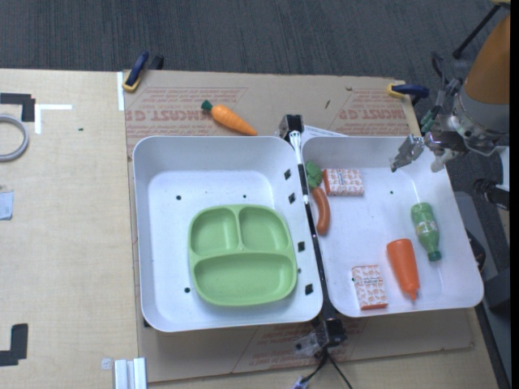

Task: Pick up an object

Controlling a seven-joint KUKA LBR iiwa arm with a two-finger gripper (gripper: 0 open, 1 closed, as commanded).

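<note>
My gripper (pixel 420 159) hangs over the far right corner of the right bin (pixel 454 298), open, with nothing between its fingers. Below it in that bin lie a green bottle (pixel 426 229) and an orange bottle (pixel 404 267). A small orange-and-white box (pixel 370 287) sits near the front wall. Further left are a pink box (pixel 345 182), a brown sausage (pixel 322 211) and a small green piece (pixel 314 173) by the dividing wall. All these things lie apart from the gripper.
The left bin (pixel 154 217) holds a green divided plate (pixel 242 254). A toy carrot (pixel 229 117) lies on the cardboard behind the bins. Clamps sit at the cardboard's far corners (pixel 136 70). The arm's orange band (pixel 495 63) is at the right edge.
</note>
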